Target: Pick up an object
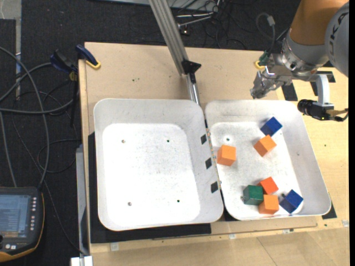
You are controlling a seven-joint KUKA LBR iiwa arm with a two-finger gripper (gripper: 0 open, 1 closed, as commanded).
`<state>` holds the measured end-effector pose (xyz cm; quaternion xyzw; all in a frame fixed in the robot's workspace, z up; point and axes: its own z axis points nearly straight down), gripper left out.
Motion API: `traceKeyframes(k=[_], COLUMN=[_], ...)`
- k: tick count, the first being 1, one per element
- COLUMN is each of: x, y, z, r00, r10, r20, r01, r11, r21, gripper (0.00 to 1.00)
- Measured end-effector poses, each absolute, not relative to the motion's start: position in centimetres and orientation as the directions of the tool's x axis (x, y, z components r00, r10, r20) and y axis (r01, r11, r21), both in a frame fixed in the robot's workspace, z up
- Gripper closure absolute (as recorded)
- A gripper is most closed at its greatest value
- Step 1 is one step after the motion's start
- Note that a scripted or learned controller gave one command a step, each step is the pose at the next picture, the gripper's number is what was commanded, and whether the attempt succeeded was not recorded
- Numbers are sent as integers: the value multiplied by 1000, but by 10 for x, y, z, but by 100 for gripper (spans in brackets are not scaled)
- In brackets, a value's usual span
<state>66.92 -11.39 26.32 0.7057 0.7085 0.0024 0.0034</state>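
- The grey two-finger gripper (260, 90) hangs above the right shallow white bin's (310, 165) far rim; I cannot tell its state.
- Orange, blue and green small blocks lie in that bin, the blue cube (271, 126) nearest the gripper.

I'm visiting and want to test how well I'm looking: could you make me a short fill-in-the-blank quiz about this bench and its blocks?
1. All the blocks lie in the ____ bin as the camera sees it.
2. The only green block touches an ____ block.
3. The number of blue blocks in that bin is ____.
4. The gripper hangs above the bin's ____ rim.

Missing words: right; orange; two; far
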Motion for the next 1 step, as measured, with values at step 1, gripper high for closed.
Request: traceKeyframes(k=[1], x=[644], y=[-69], z=[248], r00=[-6], r10=[1000], r20=[1], r01=[1000], r11=[6], r21=[-2], gripper=[100])
